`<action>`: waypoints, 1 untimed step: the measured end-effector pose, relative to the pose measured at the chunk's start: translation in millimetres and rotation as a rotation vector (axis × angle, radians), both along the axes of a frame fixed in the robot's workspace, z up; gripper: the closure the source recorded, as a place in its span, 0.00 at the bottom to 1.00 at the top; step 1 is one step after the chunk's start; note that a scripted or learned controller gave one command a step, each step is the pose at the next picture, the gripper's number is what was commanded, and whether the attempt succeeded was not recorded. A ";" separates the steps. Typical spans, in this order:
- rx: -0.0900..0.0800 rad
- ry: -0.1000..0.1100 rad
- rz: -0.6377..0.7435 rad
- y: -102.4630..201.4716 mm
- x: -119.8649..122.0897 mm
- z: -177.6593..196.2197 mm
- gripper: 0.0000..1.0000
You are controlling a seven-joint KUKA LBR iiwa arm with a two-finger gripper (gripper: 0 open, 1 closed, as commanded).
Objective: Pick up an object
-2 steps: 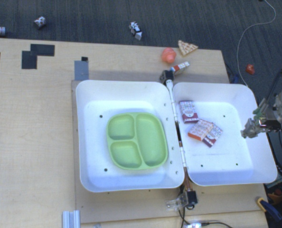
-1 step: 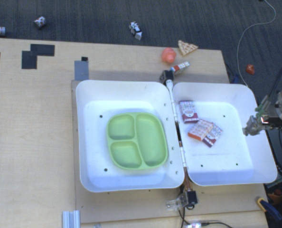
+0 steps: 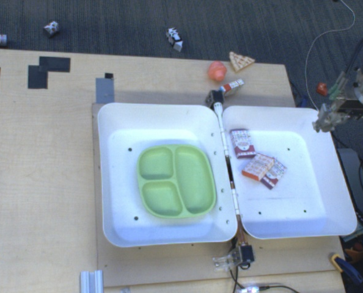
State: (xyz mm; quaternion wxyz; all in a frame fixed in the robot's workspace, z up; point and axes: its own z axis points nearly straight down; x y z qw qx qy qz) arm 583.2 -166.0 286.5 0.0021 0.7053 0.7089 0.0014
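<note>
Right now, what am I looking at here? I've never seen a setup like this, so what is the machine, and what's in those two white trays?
You are looking down, at a slant, from one camera fixed above a wooden bench. On it sit two shallow white bins side by side. The left bin holds a green divided plate with three compartments. The right bin holds a few small snack packets, red, white and orange, lying close together. The machine is a robot arm reaching in from the right; its gripper, the two-fingered hand, is at the right bin's upper right edge, away from the packets. I see nothing held in it. Behind the bins lie loose bits, including an orange ball and a toy pizza slice.
</note>
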 end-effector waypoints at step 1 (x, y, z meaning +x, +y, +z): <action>0.000 0.002 -0.002 -14.8 -33.3 -17.4 1.00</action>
